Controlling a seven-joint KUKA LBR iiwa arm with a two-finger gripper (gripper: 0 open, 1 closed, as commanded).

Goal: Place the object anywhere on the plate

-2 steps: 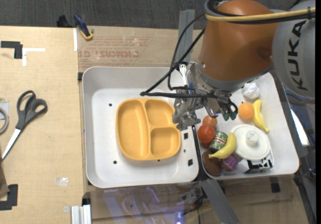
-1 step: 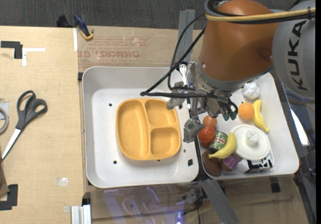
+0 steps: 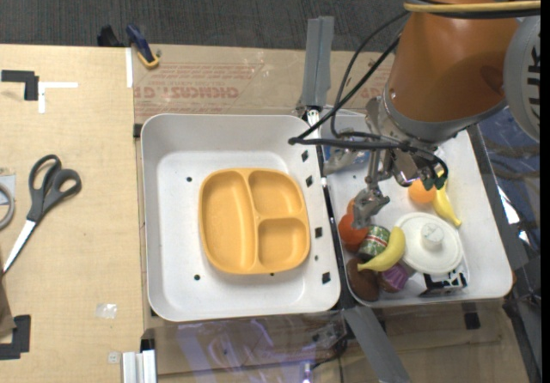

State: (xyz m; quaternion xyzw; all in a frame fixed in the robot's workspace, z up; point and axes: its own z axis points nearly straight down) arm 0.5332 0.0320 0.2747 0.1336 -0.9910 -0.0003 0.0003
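Note:
An orange-yellow divided plate (image 3: 254,221) with three compartments lies in the left bin (image 3: 163,201), and nothing is on it. My gripper (image 3: 371,203) hangs low over the left side of the right bin (image 3: 485,278). It is just above a red tomato-like fruit (image 3: 350,231) and a small can with a green label (image 3: 375,241). I see nothing held in it. A banana (image 3: 387,251) curves beside the can. The arm's orange band hides the far part of the right bin.
The right bin also holds a white lidded pot (image 3: 430,242), an orange (image 3: 420,192), a second small banana (image 3: 447,206), a brown item (image 3: 364,282) and a purple piece (image 3: 395,278). Scissors (image 3: 43,188) lie on the bench at the left.

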